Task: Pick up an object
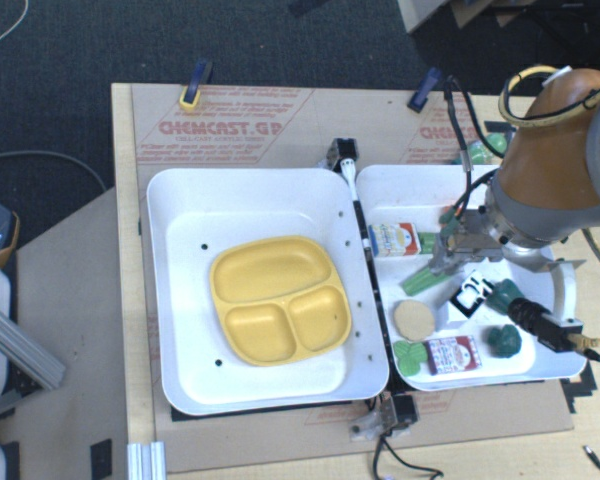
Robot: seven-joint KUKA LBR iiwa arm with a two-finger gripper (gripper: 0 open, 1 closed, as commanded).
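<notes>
Green and probably light and stiff, a plastic stick (420, 278) lies just beside the gripper (447, 258), its middle the likeliest hold; jaw state cannot be told.

"CHEMCAST GP" on the bench sheet (220, 128)

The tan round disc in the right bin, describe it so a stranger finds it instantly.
Look in the right bin, near its left wall. The tan round disc lies just above a green round piece. It is the one pale beige, flat circle there.
</notes>
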